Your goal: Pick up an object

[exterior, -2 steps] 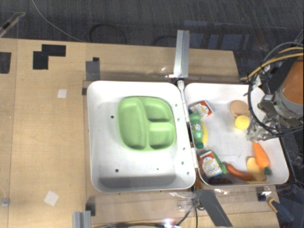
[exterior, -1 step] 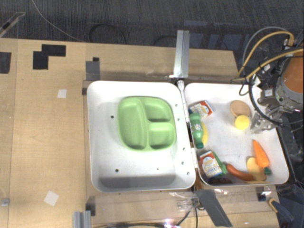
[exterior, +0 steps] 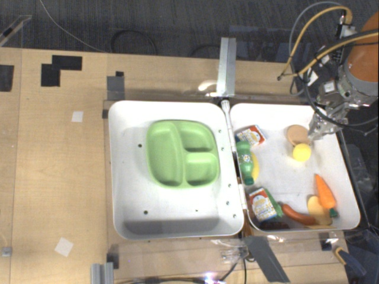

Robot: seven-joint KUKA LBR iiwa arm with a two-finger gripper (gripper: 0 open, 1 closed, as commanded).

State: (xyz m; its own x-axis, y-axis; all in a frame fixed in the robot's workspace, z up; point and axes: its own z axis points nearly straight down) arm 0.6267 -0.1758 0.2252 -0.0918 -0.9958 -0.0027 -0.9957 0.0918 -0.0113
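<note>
I see the gripper (exterior: 318,129) low over the right bin (exterior: 349,182), just beside the tan round object (exterior: 296,135) and above the yellow ball (exterior: 302,152); I cannot tell how it is set. Nothing sits between them. A carrot (exterior: 324,191) lies nearer me. The green divided tray (exterior: 181,152) fills the left bin (exterior: 127,218).

1. The arm (exterior: 361,70) has an orange band above a grey wrist section.
2. Yellow and black cables (exterior: 308,28) loop in wide arcs from the wrist.
3. Small dark fittings and light metal brackets crowd the wrist.
4. The claw (exterior: 318,129) is slim, pale grey metal, too small to read finer detail.
</note>
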